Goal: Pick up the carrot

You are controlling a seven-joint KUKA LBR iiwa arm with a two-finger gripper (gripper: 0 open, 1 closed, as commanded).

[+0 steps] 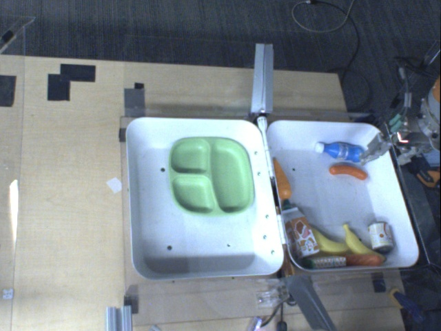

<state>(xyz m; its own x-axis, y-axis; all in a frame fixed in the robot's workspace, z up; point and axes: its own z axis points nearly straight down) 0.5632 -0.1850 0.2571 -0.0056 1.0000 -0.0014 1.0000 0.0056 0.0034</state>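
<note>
Honestly, the gripper (381, 145) sits by the right bin's (406, 216) edge, fingers unreadable; the carrot (282, 179) hugs the divider wall.

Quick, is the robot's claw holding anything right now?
Gripper: cannot be told; it sits at the right bin's far edge by the blue bottle, away from the carrot.

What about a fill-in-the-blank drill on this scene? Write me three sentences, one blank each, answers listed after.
1. The green divided plate lies in the ____ bin.
2. The carrot lies along the right bin's ____ wall.
3. The blue bottle lies just above the ____ in this view.

Missing words: left; left; sausage
</note>
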